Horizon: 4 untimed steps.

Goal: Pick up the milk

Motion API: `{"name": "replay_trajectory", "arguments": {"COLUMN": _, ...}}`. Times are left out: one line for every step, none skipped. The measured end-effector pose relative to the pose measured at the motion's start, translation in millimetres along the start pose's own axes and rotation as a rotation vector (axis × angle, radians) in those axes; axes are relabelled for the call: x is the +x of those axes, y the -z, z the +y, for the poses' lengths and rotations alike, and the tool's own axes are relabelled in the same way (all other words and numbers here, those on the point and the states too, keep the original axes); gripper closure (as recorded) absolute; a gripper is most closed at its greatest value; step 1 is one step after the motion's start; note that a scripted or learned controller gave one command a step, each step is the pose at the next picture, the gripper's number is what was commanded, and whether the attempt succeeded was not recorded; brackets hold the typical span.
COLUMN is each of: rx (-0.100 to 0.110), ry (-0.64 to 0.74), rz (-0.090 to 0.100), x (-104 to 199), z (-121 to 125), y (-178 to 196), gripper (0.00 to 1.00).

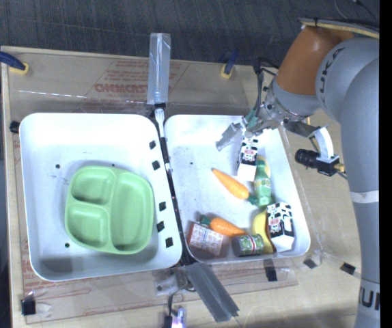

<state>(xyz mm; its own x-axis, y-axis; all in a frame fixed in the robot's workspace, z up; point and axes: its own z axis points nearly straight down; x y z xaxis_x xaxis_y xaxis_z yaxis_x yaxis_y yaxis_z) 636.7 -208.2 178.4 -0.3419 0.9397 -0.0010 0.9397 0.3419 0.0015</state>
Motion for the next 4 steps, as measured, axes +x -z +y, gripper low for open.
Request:
{"name": "replay_trajectory", "arguments": {"rx": 0.002, "ry": 0.048, "rz": 0.001, "x": 1, "z": -3, "y": -36, "gripper": 0.00}}
{"name": "replay_trajectory", "arguments": {"rx": 0.000, "ry": 0.082, "rz": -0.001, "x": -1, "z": -4, "y": 56, "gripper": 0.00}}
{"name": "replay_trajectory", "arguments": {"rx": 0.003, "ry": 0.104, "rz": 0.001, "x": -7, "z": 20, "y": -83, "gripper": 0.00}}
{"name": "replay_trajectory", "arguments": {"rx": -0.001, "ry": 0.151, "rz": -0.002, "x": -9, "z": 20, "y": 13, "gripper": 0.00}}
